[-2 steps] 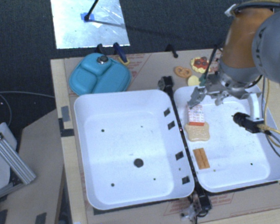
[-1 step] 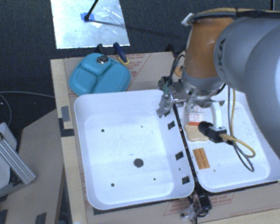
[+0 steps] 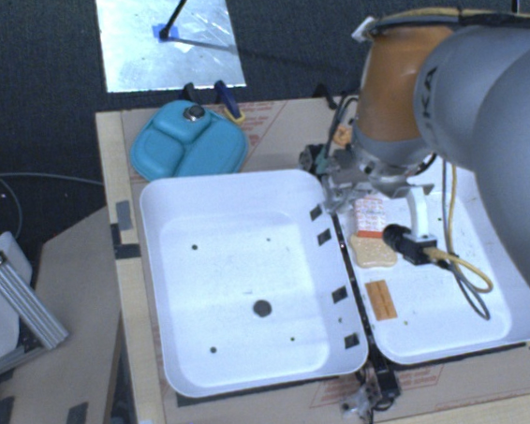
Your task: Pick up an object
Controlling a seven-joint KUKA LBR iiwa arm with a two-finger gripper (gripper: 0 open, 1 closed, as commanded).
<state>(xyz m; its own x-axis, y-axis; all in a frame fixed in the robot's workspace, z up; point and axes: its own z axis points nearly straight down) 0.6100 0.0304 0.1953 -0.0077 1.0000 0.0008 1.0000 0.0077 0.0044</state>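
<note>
A: What is seen that could be picked up?

B: Three small things are found in the right bin point(image 3: 465, 326), all close to its left wall. A white packet with red print point(image 3: 370, 212) lies farthest from the camera. A tan, bread-like piece point(image 3: 373, 251) is seen just in front of the packet. An orange block point(image 3: 380, 300) is laid nearer still, apart from the tan piece. One dark disc point(image 3: 262, 307) is seen on the floor of the left bin point(image 3: 182, 224), well apart from the other three.

A: And where is the gripper placed?

B: The gripper point(image 3: 345, 187) is seen over the far left corner of the right bin, by the seam between the two bins and just beside the white packet. Whether it is open or closed cannot be told, as its tip is masked by the wrist. Contact with the packet cannot be judged either.

A: What is noted farther out?

B: A teal lidded container point(image 3: 187, 141) is set on the bench point(image 3: 139, 361) beyond the left bin, with a blue-handled thing point(image 3: 227, 97) just behind it. A shiny metal sheet point(image 3: 169, 33) is seen farther back.
</note>
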